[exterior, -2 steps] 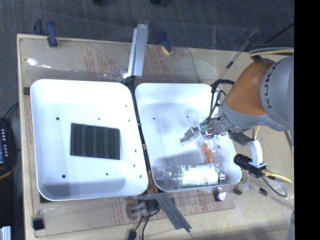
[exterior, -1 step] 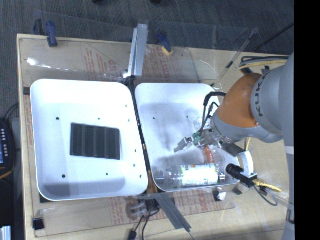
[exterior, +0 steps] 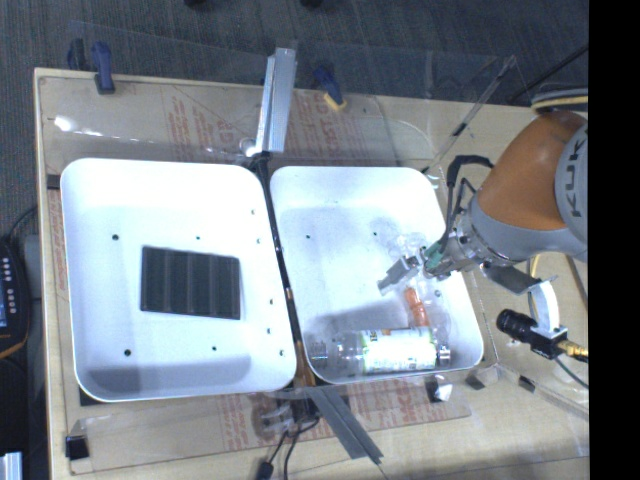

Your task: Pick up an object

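Two shallow white bins are noted side by side on the bench (exterior: 150, 423). The grey arm (exterior: 520, 193), with its orange band, is seen reaching in from the right over the far right corner of the right bin (exterior: 330, 258). The gripper (exterior: 402, 272) is lowered into the right half of that bin, its tip pointing left. Whether it is open or closed cannot be told from this angle, and nothing is seen held in it. Just beyond the gripper, a crumpled piece of clear plastic (exterior: 405, 240) is noted on the bin floor, its outline hard to make out against the white. Just below the gripper, a small orange item (exterior: 418, 310) is seen lying roughly lengthwise toward the near wall; its kind cannot be made out. Along the near wall, a clear plastic bottle (exterior: 385, 351) with a white and green label is recorded lying on its side, close to the orange item. In the left bin (exterior: 100, 218), a dark ribbed rectangular panel (exterior: 190, 281) lies flat near the middle, well apart from the gripper. At the far edge of the bench, two blue clamps (exterior: 102, 66) (exterior: 328, 86) are noted, with an upright metal bar (exterior: 276, 98) between them, above the gap between the bins.
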Robot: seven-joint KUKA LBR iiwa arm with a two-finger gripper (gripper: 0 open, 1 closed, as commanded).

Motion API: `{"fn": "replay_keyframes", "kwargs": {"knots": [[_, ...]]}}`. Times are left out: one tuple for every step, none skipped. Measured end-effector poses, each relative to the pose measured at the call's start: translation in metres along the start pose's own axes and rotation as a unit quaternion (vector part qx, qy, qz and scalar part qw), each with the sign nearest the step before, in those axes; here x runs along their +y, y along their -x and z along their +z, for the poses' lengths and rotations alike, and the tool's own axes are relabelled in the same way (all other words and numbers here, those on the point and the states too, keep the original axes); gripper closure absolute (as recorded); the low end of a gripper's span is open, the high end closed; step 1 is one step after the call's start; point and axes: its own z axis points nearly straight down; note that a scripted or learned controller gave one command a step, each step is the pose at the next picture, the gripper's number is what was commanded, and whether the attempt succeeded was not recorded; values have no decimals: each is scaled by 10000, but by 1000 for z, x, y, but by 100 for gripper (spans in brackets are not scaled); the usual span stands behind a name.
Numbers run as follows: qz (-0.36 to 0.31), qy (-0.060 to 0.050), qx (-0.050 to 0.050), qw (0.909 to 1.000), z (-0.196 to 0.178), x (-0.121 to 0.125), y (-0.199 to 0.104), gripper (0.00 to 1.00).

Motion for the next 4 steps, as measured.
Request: {"fn": "replay_keyframes", "kwargs": {"knots": [[-23,-1,0,10000,-10,1,0,100],[-22,-2,0,10000,-10,1,0,0],[-310,-17,15,9995,19,13,1,0],[-283,-22,17,9996,110,19,1,0]]}}
